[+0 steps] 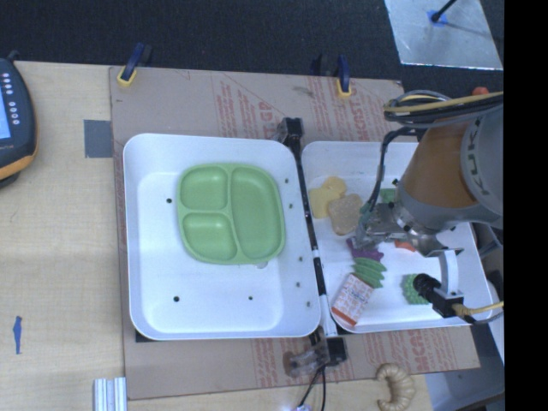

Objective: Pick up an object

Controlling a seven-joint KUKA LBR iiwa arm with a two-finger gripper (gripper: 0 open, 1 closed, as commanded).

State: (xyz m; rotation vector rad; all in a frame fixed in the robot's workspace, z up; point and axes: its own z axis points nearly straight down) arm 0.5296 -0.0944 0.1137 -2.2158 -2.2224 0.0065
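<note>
In the right bin (479, 302), w/ the gripper (370, 236) low over a purple piece (368, 252) beside green veg (370, 269), finger state can't be told, so a missed or double grab is risked

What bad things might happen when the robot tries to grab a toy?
The gripper hangs over toys packed close together: a purple piece, a green piece and a tan piece. It might pinch two at once, or nudge one aside and close on nothing. The small carton lies against the right bin's rim, so a bump might tip it out.
</note>
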